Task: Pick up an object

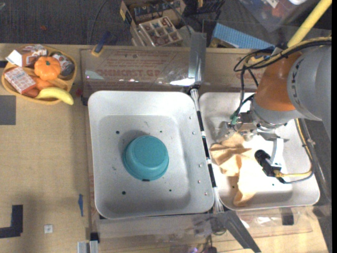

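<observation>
Nearest the camera, along the lower edge, runs the pale wooden bench [42,183], with a few small dark marks on its left part. On it stand two shallow white bins side by side.

The left white bin [100,109] holds one thing: a round teal plastic bowl [146,157], turned upside down and resting near the bin's middle, apart from every wall.

The right white bin [305,194] holds a crumpled tan cloth [236,165] that spreads from the bin's left wall down toward its near edge. The grey arm with its orange band [276,91] reaches in from the right, and its two-finger gripper [239,126] is down at the upper end of the cloth, seemingly touching it. The wrist body hides the fingertips, so whether they are spread, pressed together or pinching cloth cannot be told. A black cable with a plug [266,162] trails from the wrist over the cloth's right side.

The step in hand appears to be a grasp on the cloth. To do it well, the claw should probably close on a raised fold rather than a flat patch — limp fabric slips out easily — and lift straight up, clear of the cable and the bin wall.

Farther back, at the far left of the bench, sits a yellow basket of toy food [37,78] with an orange pumpkin and a banana. Behind the bins lies a clear plastic sheet [142,67], and beyond it — on the dark floor — are boxes and clutter.
</observation>
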You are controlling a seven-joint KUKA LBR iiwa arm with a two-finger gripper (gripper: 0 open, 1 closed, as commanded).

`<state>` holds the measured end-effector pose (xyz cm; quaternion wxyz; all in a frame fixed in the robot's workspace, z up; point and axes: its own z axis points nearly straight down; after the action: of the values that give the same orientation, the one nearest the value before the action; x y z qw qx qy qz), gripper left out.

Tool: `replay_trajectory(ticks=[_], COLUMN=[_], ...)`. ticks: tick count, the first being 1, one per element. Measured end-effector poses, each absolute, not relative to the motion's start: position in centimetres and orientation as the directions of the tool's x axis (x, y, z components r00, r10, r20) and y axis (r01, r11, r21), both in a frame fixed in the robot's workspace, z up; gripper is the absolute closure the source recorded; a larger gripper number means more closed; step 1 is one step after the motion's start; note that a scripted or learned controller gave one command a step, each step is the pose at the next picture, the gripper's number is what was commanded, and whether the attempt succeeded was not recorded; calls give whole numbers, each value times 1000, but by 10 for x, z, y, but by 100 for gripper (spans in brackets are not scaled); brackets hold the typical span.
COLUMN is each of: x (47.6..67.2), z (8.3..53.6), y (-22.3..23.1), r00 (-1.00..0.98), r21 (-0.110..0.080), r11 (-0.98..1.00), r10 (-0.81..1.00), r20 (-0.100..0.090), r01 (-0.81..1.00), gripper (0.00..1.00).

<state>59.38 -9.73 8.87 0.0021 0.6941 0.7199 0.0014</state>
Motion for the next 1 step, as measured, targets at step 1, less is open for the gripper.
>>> replay_trajectory(ticks=[1], x=[595], z=[100], y=[-100], r00=[-30], r21=[11], r11=[30], r10=[1000], r20=[-1], r01=[1000], gripper=[100])
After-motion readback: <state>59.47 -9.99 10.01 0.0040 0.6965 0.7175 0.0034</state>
